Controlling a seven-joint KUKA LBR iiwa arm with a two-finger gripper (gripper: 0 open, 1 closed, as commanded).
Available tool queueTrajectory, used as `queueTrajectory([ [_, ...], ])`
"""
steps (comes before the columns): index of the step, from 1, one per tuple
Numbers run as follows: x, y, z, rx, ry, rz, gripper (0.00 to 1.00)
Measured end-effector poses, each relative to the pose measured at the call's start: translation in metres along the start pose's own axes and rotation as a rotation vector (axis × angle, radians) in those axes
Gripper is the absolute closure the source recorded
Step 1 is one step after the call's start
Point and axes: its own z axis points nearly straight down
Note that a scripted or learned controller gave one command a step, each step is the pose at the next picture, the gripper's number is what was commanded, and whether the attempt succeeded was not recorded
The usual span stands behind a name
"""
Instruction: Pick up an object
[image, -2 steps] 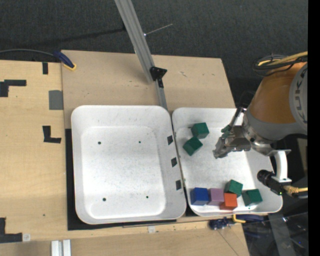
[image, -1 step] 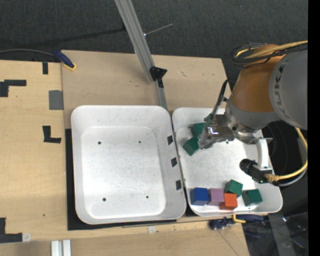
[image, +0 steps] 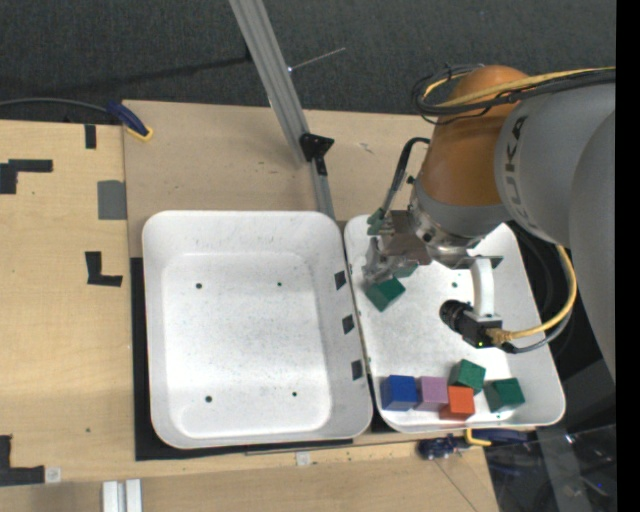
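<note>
A: Where's your gripper (image: 385, 272) right now?

B: Over the right bin (image: 520, 290), near its left wall. A green block (image: 384, 293) sits right at the fingertips, tilted, and it looks pinched between them, so you have fingers closed on it.

A: And the rest?

B: Well below the gripper, along the bin's near edge, you'll see a blue block (image: 400, 391), a purple block (image: 434, 390), an orange block (image: 460, 401) and two more green blocks (image: 467, 375). The left bin (image: 160, 300) lies beside your gripper, across the wall.

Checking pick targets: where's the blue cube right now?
The blue cube sits in the right bin, at its near-left corner, beside the purple cube.
</note>
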Motion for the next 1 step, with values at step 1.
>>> queueTrajectory([
  [1,0.0442,0.0166,-0.0028,0.000,0.000,0.001,1.00],
])
